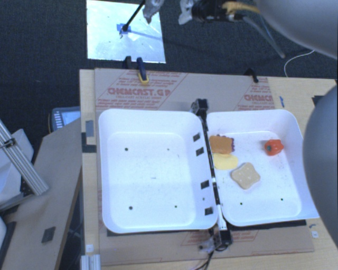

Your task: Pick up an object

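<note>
**Claw up past the far edge of the bench, objects well away from it**

Claw [185, 11] sits at the top of my view, out over dark floor beyond the bench, with cabling and the grey arm [301, 23] trailing off to its right. It is small and blurred here, so I cannot tell whether it is spread or pressed together.

Just to its left on my screen lies a shiny metal sheet [127, 34], flat on the floor. A little further from the claw, toward me, a yellow and blue clamp [141, 74] grips the far edge of the printed board [158, 90] that lies under both bins.

Further off again comes the right bin [264, 203], below the claw and slightly to its right on screen. All the loose objects lie in it, well apart from the claw. Closest to the claw is an orange-brown piece [221, 144] with a purple edge, near the wall between the bins. A small red object [273, 147] lies about as far off, to the right. Next out is a flat yellow piece [225, 162], touching the orange-brown one. Furthest is a tan toast-shaped piece [245, 175], just beside the yellow one.

The left bin [148, 174] lies below and left of the claw.
</note>
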Controlling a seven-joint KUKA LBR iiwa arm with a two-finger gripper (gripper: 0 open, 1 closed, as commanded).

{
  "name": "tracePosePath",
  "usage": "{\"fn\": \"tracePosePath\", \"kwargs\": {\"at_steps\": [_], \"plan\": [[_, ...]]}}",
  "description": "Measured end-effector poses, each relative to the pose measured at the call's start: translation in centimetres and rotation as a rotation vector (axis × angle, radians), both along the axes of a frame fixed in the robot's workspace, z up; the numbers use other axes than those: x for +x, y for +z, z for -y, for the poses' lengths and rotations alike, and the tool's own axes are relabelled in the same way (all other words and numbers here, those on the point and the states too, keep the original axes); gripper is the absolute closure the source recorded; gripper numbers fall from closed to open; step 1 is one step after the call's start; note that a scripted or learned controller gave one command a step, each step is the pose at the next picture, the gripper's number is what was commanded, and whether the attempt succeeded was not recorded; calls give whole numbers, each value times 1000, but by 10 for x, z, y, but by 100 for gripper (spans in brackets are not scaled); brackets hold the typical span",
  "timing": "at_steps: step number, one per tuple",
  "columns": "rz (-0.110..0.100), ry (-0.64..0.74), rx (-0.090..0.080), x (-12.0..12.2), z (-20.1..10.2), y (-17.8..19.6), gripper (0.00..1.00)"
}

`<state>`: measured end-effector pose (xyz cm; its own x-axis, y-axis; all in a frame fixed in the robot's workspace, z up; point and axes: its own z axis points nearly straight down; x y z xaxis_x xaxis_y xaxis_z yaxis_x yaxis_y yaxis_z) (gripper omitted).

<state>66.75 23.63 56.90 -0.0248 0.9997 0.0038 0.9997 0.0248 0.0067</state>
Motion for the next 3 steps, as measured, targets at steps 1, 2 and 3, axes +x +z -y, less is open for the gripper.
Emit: {"fn": "tracePosePath", "kwargs": {"at_steps": [1, 2, 3], "plan": [[2, 5, 1, 0, -1, 11, 100], [2, 6, 1, 0, -1, 11, 0], [4, 11, 3, -1, -1, 23, 100]]}}
